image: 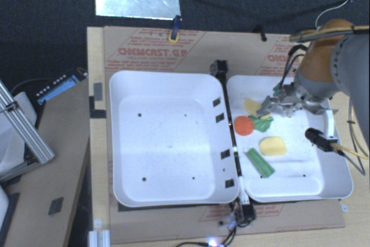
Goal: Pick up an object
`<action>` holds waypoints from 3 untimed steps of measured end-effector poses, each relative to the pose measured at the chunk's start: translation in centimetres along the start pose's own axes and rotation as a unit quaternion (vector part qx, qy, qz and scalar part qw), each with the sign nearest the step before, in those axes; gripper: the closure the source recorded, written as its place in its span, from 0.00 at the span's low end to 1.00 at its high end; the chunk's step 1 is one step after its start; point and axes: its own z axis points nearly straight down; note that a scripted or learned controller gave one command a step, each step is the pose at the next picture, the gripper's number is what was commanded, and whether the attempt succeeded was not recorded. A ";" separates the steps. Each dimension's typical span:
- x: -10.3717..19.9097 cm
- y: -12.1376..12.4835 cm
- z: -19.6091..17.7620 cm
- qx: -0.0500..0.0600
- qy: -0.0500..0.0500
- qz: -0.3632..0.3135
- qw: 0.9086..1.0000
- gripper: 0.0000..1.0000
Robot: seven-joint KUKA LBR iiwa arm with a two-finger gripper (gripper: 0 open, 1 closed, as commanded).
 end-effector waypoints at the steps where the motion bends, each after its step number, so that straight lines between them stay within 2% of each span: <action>1: 4.5 -5.7 0.7 -0.002 -0.001 0.002 1.000 0.00; 2: 6.7 -1.0 0.6 -0.006 -0.002 0.000 1.000 0.00; 3: 6.5 -1.1 -0.5 -0.005 -0.002 0.001 1.000 1.00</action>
